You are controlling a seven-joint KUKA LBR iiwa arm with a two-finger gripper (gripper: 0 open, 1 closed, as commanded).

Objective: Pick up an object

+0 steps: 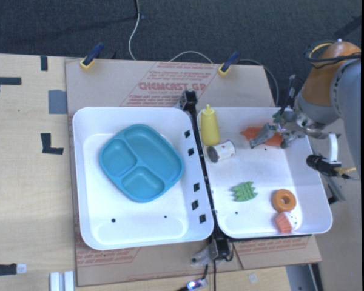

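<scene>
Gripper point(268, 136) low at right bin's point(309, 190) far edge, touching orange piece point(252, 132); grip cannot be told

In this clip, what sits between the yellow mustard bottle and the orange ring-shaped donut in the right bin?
The camera view shows a small green leafy toy on the bin floor between the yellow mustard bottle and the orange ring-shaped donut.

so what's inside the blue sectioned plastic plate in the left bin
Nothing: all three compartments of the blue sectioned plastic plate look bare. It lies flat in the shallow white left bin, so the floor beneath it is hidden.
</scene>
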